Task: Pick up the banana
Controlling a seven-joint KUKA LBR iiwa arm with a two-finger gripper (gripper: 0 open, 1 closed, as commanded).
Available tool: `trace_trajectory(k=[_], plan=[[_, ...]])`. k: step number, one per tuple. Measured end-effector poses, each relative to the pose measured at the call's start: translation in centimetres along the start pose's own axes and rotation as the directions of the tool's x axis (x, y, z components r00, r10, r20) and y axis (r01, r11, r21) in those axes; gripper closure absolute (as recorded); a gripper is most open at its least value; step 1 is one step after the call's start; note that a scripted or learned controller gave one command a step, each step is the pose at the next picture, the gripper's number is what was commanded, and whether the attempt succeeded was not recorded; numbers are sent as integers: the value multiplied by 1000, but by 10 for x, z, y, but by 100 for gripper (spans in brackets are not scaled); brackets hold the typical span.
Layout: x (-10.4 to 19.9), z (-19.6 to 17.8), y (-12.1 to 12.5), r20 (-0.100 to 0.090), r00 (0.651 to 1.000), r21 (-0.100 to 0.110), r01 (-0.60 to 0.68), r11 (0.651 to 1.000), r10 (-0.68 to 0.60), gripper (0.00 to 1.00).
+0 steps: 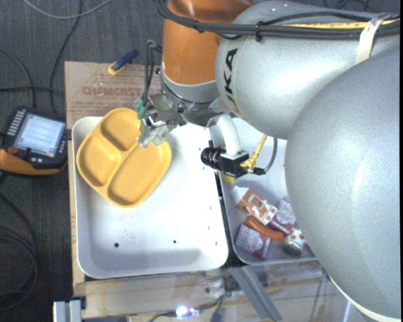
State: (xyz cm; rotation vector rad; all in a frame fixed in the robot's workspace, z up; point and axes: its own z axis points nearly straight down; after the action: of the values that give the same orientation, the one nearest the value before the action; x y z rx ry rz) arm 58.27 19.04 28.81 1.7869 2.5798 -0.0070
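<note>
My gripper [150, 131] hangs low over the left bin [181, 233], at the upper right rim of a yellow divided plate [114, 170] that lies in the bin's far left part. The plate's three compartments look bare. Nothing yellow and banana-shaped can be made out near the gripper. My grey arm with its orange band [195, 32] reaches in from the right and hides most of the right bin [236, 257].
In the visible near corner of the right bin lie an orange-and-white packet [256, 206], a dark red pouch [252, 240], an orange sausage-like item [267, 229] and a small can [294, 242]. A teach pendant [30, 139] sits left of the bench. A blue-handled tool [122, 61] lies on the cardboard behind.
</note>
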Motion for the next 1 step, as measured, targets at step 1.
trace_trajectory(k=[1], plan=[[50,198,-61,-7,997,-7,-79,997,79,100]])
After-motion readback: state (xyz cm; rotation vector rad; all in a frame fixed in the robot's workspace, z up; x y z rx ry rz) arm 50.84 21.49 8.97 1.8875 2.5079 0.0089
